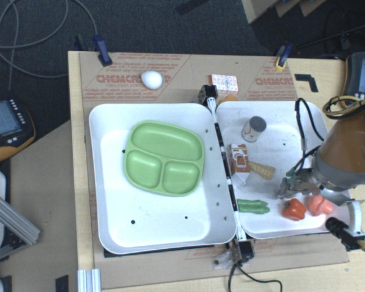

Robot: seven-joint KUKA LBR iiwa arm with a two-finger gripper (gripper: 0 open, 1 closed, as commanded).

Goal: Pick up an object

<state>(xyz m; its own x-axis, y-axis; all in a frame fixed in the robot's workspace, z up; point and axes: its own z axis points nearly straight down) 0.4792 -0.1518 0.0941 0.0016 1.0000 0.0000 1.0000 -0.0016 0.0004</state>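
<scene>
My gripper (288,188) hangs low over the right bin (280,117), near its right front part, under the grey arm with the orange band (348,142). Just in front of it lie a red pepper-like toy (294,209) and a pinkish-orange object (319,205). Left of it sit a tan wedge (261,171), a brown and orange packet (239,158) and a green pea pod (252,206). A grey cylinder (254,126) stands toward the back of the bin. I see nothing held by the gripper.
The left bin (109,163) holds a green divided plate (164,158). A white egg (151,79) and a small pink-and-white box (224,83) lie on the cardboard behind the bins. Black cables (304,129) loop beside the arm.
</scene>
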